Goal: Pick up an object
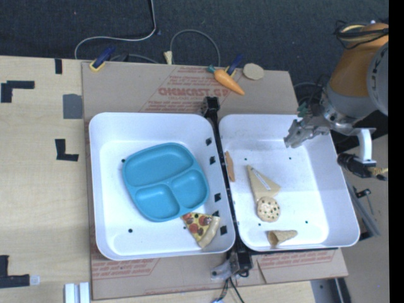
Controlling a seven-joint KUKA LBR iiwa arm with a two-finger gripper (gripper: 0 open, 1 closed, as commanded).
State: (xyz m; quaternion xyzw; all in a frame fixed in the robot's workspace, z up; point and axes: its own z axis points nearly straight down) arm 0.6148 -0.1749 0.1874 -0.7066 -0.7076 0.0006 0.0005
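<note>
Wedge [261,183] (tan, cheese perhaps) in the right bin [319,188] points toward eleven o'clock, long axis eleven-to-five; gripper [294,137] at its two o'clock, fingers' spread indiscernible.

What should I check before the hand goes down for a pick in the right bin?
1. Hand over the right bin: ok, above its upper right part.
2. Hand carrying nothing: ok, nothing shows between its fingers.
3. Targets in the right bin: ok, cookie, cone wedge and small cone piece lie there.
4. Hand lined up over a target: not ok, all lie lower left of it.
5. Cookie free of neighbours: cannot tell, it seems to touch the wedge's wide end.
6. Finger opening: cannot tell.
</note>
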